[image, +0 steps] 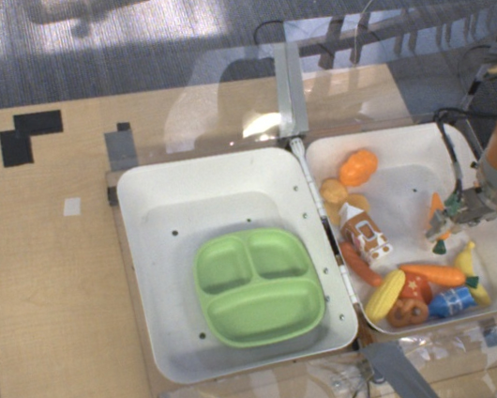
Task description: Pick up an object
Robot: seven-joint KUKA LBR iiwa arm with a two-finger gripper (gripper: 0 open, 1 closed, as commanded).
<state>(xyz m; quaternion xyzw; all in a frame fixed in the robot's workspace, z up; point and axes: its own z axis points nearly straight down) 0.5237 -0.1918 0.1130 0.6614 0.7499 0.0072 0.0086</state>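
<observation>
Toy food fills the right bin point(411, 147), and any piece of it could be the object I am after. From the camera above, an orange round fruit point(358, 166) lies near that bin's back wall, with a tan potato-like piece point(333, 192) just beside it toward the divider. Below them a small white-and-brown carton point(364, 233) lies tilted, and a red sausage point(356, 265) runs along the divider wall next to it. Toward the front wall the pile is denser: a yellow corn cob point(384, 294), a red tomato point(415, 288), a carrot point(434, 274) lying across them, a brown pretzel-shaped piece point(407, 312), a blue can point(452, 303) and a yellow banana point(472, 273) at the far right. My claw point(447, 221) hangs over the right half of this bin, above its bare floor and close to a small orange piece point(434, 204); at this size I cannot tell how wide my fingers stand or whether anything sits between them. The left bin point(149, 201) holds one thing, a green divided plate point(258, 286) with three compartments, lying flat toward the front of the bin and close to the divider.
</observation>
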